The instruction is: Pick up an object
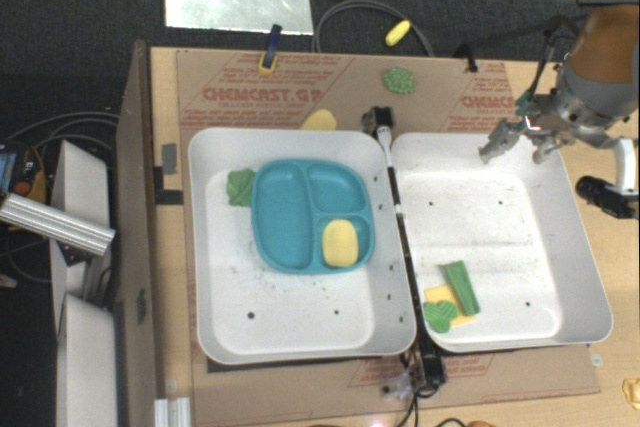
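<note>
**White bins, one tray, a few loose pieces**

Brown cardboard covers the tabletop (300, 90) under two shallow white bins set side by side. Left bin (215, 315) holds a teal divided tray (290, 215) lying flat, with a yellow rounded piece (340, 242) in the tray's near-right compartment. A small green leafy piece (240, 186) lies on the bin floor, touching the tray's far-left edge.

Right bin (570, 295) carries a small cluster near its near-left corner: a green stick (461, 286) lying across a yellow piece (441, 296), and a small green round piece (438, 315) just beside them on the near side.

Grey and orange, the arm (600, 55) comes in from the right. Its gripper (520, 141) hangs over the right bin's far edge, fingers spread apart with nothing between them, well apart from the cluster.

On the cardboard beyond the bins lie a yellow piece (320, 121) and a green knobbly piece (400, 80).
</note>
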{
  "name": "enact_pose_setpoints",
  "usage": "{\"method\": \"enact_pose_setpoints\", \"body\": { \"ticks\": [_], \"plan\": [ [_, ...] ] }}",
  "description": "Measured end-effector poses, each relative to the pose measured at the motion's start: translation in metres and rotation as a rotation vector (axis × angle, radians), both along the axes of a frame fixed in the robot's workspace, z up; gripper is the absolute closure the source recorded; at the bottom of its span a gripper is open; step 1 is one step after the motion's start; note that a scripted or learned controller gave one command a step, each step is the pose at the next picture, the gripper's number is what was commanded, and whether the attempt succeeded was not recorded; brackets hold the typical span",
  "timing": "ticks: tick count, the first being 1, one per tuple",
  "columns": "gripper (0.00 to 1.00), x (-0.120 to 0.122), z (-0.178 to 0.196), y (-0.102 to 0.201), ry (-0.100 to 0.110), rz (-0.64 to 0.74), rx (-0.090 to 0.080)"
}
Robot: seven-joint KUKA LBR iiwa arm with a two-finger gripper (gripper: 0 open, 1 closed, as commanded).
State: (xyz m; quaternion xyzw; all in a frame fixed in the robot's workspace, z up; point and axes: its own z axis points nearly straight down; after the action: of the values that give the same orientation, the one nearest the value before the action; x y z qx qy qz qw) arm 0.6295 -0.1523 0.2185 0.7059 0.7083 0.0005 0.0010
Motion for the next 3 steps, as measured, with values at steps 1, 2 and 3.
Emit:
{"method": "enact_pose_setpoints", "body": {
  "ticks": [1,2,3],
  "plan": [
    [0.00,-0.063,-0.030,0.075,0.009,0.006,0.005],
    [0.00,-0.140,0.015,0.061,0.002,-0.005,0.001],
    [0.00,-0.128,-0.091,0.064,0.010,-0.003,0.002]
  ]
}}
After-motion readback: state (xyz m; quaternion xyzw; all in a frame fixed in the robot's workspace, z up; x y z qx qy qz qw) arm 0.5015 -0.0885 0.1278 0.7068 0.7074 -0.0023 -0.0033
